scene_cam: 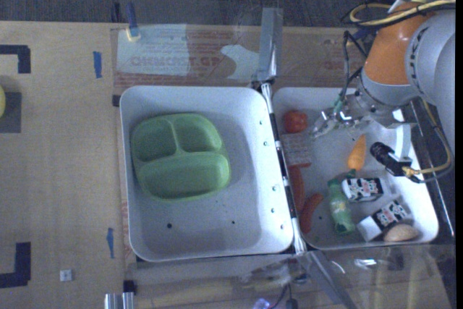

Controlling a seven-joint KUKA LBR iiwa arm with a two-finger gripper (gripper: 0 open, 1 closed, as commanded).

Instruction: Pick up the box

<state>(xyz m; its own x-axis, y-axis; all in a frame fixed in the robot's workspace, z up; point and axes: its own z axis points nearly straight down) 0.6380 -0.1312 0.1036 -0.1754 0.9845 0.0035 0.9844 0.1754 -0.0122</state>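
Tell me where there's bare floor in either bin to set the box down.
Left bin: bare floor below and right of the green tray. Right bin: crowded along its lower half with cartons, bottle and red pieces; a small bare patch lies between tomato and carrot, under the gripper.

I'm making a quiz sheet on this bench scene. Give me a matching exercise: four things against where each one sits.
Things:
1. green tray
2. tomato
3. carrot
4. gripper

Places:
A. right bin, top left corner
B. left bin
C. above the right bin, right of the tomato
D. right bin, middle, just above a black-and-white carton

Pairs: 1-B, 2-A, 3-D, 4-C
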